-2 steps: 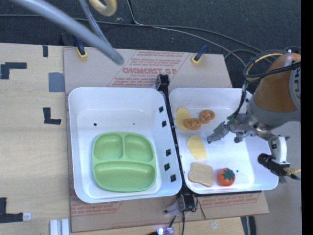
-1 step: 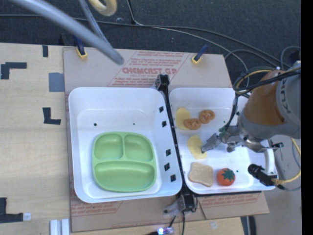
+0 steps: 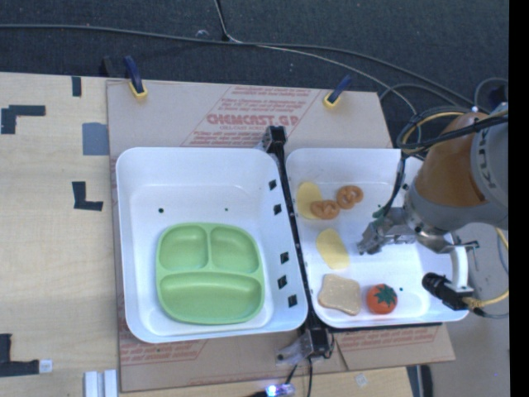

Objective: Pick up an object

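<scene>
The right bin holds two brown pretzels, a pale yellow round piece, a yellow slice, a slice of toast and a red tomato. My gripper hangs low in this bin, right of the yellow slice and above the tomato in the picture. It points left from the grey and orange arm. Nothing shows between its tips.
The left bin bears a green divided plate. A black divider with clips runs between the bins. Cables cross the dark floor behind. Blue-and-yellow clamps hold the cardboard sheet.
</scene>
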`<state>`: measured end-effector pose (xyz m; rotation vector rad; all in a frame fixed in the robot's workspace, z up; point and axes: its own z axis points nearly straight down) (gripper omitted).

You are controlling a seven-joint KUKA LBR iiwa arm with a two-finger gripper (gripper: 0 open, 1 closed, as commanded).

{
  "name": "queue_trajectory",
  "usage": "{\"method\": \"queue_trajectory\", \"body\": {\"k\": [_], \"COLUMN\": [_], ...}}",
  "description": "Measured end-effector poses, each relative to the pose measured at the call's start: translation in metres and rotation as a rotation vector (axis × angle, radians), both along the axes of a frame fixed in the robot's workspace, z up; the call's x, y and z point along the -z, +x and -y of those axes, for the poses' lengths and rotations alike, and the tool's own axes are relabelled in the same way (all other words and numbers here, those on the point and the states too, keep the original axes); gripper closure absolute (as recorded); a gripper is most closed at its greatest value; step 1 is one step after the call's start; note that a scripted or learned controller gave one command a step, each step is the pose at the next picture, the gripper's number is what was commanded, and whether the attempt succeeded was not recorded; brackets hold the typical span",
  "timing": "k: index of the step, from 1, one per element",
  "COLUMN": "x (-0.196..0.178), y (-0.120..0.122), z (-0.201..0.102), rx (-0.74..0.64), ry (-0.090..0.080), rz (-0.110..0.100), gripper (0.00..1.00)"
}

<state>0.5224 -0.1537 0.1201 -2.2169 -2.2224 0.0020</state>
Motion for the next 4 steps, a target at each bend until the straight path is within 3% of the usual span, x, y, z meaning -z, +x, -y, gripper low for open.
{"method": "queue_trajectory", "body": {"k": [1, 3, 4], "x": [-0.063, -0.147, -0.129], "y": [-0.002, -0.002, -0.004], "z": [-0.001, -0.01, -0.057], "rx": [0.001, 0.001, -0.002], "ry": [-0.002, -0.002, 0.0], "rz": [0.007, 0.006, 0.001], "gripper": [1.0, 1.0, 1.0]}}
